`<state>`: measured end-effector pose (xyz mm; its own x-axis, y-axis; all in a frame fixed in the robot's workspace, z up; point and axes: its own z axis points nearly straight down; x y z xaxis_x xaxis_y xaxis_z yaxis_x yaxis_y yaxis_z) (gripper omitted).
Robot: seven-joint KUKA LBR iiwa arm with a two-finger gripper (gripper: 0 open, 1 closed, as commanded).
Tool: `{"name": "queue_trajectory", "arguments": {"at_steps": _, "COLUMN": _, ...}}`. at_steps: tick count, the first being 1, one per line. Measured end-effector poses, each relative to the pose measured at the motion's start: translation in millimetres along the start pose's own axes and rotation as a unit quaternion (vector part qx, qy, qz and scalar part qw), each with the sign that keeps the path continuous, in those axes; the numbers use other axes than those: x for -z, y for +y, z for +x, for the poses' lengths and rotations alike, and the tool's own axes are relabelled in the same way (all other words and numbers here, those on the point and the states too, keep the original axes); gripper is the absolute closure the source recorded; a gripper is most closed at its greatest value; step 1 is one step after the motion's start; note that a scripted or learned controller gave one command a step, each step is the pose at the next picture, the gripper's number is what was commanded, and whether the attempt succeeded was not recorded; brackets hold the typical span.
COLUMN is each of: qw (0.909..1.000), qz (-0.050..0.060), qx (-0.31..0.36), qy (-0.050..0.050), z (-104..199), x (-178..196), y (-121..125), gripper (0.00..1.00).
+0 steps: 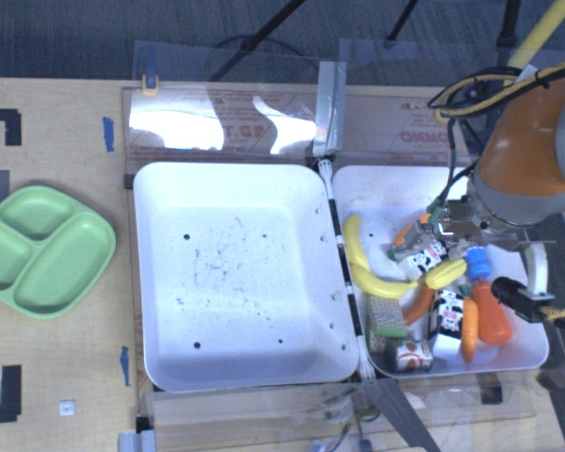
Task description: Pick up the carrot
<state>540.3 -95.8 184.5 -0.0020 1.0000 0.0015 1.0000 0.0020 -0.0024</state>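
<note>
Gripper [441, 226] low over right bin [377, 188], amid clutter. Jaw state: cannot tell, tips lost against objects. Carrot [469, 326] below-right of jaws, near bin's front edge, touching orange bottle [492, 318] on its right and cow-print carton [447, 313] on its left. 2 bananas [362, 264] just left of and below jaws. Left bin [235, 271] and green plate [43, 250] well apart, far left.

Two white bins: the left bin [234, 271] bare white with faint blue scribbles, the right bin [386, 191] busy with a yellow banana [365, 269], an orange carrot [469, 326] and a black-and-white cow-patterned piece [448, 311]. Pale green divided plate [45, 250] on light wood bench [56, 111]; arm [527, 149] orange-banded.
</note>
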Motion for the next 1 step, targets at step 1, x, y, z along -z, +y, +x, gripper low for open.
{"name": "queue_trajectory", "arguments": {"at_steps": 1, "qw": 0.9981, "qz": -0.002, "qx": 0.061, "qy": -0.001, "z": -49.6, "x": -23.9, "y": 30.9, "gripper": 0.0}}
